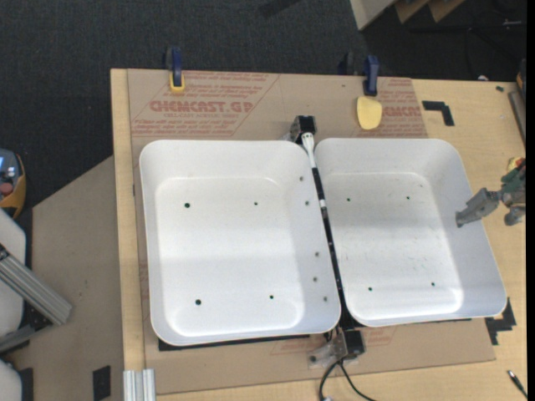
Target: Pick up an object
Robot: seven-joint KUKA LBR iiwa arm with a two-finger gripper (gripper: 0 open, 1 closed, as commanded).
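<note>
My gripper (468,212) reaches in from the right edge and sits over the right rim of the right bin (401,307), low and pointing left. It shows as a small grey shape, and nothing can be seen in it. A small rounded yellow piece (369,113) lies on the brown board just behind the right bin, far from the gripper. The left bin (226,324) sits beside the right one, their rims touching along the middle.
Both bins rest on a brown board (209,103) held by two blue clamps (174,60) at the back. A black strip with a connector (304,129) runs between the bins. Cables (338,353) hang at the front edge. Dark carpet surrounds the bench.
</note>
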